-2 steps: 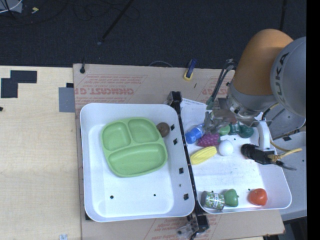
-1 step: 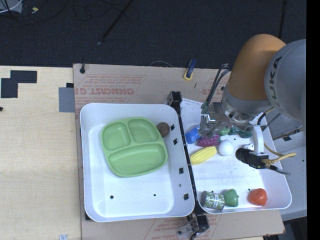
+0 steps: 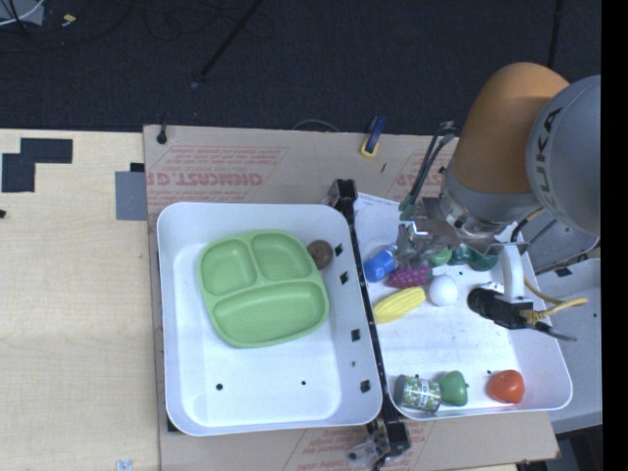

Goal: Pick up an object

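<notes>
well to the left of the gripper, in the left bin, lay a green divided plate with a small brown ball touching its upper right corner. just left of and below the gripper, in the right bin, sat a blue object; a purple grape bunch lay right under the tool, a yellow corn cob a little lower, a white ball just to its lower right. farther down stood a small can, a green pepper and a red tomato. whether the gripper was open or closed could not be told, and nothing showed in its grasp. the pick looked still at the descent stage. judged from this, the grape bunch was the nearest target; the close crowding suggested coming straight down, centred on one item, so neighbours would not be nudged aside.
</notes>
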`<state>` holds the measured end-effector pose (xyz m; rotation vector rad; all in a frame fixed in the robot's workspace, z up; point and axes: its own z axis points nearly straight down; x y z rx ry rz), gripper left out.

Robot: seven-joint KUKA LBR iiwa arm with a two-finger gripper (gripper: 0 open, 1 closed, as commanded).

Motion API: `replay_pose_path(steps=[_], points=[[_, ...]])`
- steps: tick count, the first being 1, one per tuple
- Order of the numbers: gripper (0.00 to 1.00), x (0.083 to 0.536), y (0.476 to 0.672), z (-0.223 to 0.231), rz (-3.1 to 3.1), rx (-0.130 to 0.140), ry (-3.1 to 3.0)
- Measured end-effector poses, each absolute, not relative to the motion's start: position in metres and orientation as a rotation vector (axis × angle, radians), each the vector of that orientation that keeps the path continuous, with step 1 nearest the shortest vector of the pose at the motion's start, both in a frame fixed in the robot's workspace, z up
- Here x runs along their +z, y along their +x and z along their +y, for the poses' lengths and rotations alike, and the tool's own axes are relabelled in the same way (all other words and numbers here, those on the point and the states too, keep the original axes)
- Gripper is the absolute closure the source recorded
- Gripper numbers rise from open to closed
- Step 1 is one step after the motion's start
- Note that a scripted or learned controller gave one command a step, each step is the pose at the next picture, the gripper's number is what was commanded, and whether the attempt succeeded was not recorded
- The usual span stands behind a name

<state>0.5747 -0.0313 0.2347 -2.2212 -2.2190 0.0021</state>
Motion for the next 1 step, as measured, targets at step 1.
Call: replay_pose_path(steps=[1], points=[[1.0, 0.2368, 0.5802, -0.0366, -2.22, 0.002, -2.221]])
